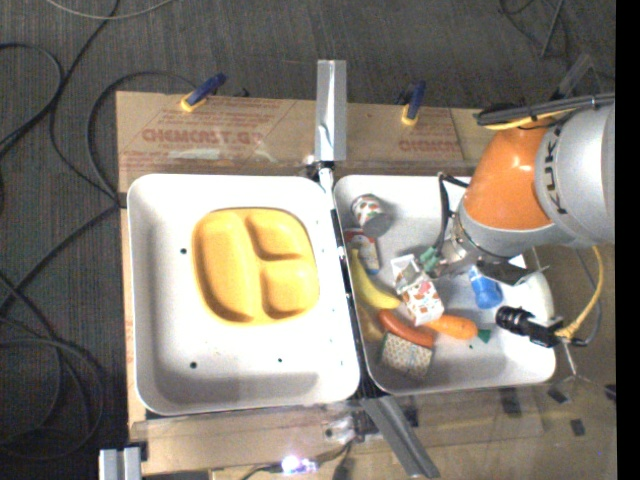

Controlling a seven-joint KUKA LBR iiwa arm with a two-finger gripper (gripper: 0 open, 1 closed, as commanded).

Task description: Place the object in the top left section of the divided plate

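I have the gripper (436, 260) low in the right bin (530, 363), over the toy clutter beside a small patterned carton (420, 298), which may be the object I'm after. I cannot tell its finger state; the wrist hides it. The yellow divided plate (256, 264) waits in the left bin (160, 358).

Divided plate (257, 265) in left bin (160, 368); banana (365, 286), carrot (455, 326) etc. in right bin (520, 368).

Glossy yellow plastic plate (256, 265), matt white bins (160, 368)
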